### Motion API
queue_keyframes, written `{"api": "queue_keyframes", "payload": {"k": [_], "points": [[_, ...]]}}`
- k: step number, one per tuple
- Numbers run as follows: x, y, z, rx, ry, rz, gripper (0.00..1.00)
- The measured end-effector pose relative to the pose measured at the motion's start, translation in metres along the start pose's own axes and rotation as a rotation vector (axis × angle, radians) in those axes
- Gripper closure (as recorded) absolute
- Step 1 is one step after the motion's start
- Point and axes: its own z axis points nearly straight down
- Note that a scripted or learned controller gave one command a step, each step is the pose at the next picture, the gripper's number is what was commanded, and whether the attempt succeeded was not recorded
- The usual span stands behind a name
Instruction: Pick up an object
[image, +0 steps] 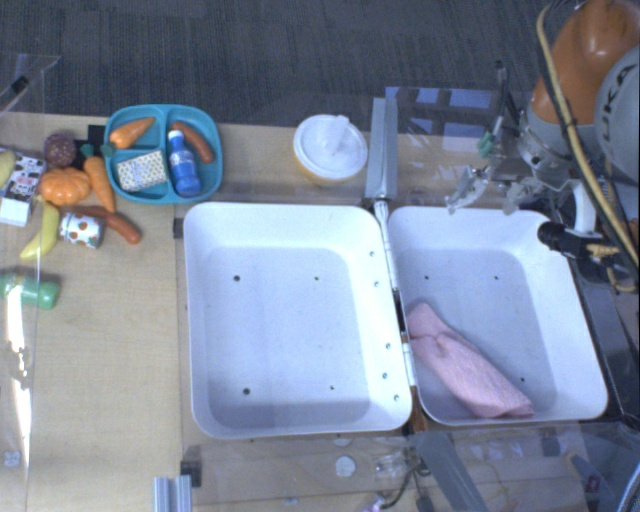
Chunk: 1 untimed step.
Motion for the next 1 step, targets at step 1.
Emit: {"api": "queue_keyframes", "payload": {"k": [1], "points": [[-0.0299, -0.1115, 0.0905, 0.002, 0.001, -0.158, 0.00]]}}
